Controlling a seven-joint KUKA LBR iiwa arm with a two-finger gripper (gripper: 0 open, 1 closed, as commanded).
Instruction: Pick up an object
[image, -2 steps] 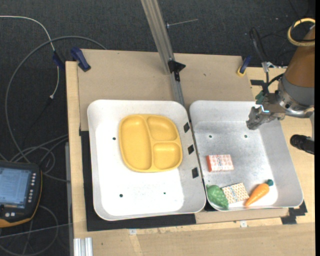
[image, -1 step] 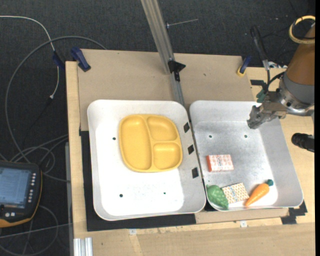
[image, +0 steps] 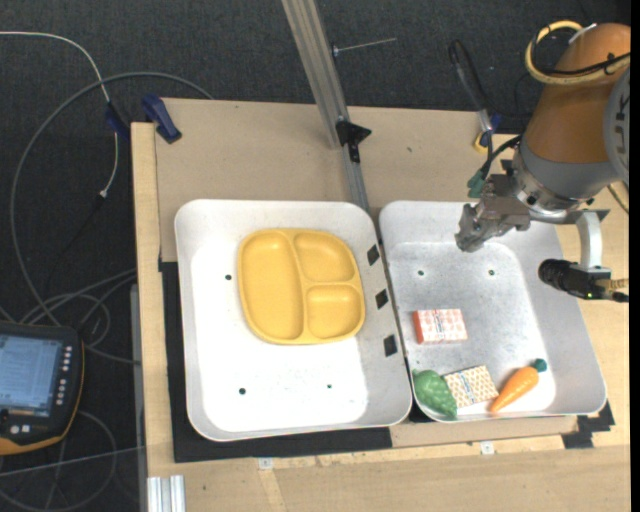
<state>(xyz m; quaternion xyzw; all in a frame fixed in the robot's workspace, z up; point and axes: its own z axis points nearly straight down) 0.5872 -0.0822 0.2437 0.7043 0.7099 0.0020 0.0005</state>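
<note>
In the right bin (image: 560, 300) lie a red-and-white patterned box (image: 441, 325), a tan patterned box (image: 470, 385), a green leafy toy (image: 434, 392) and an orange carrot (image: 515, 388); the last three crowd the near edge. My gripper (image: 472, 236) hangs over the far part of this bin, well above and behind the red-and-white box. Nothing shows between its fingers.
The left bin (image: 205, 350) holds a yellow divided tray (image: 300, 283). A metal pole (image: 325, 80) rises at the back between the bins. Black clips (image: 380, 298) sit along the seam. A tablet (image: 35, 375) lies off the bench at left.
</note>
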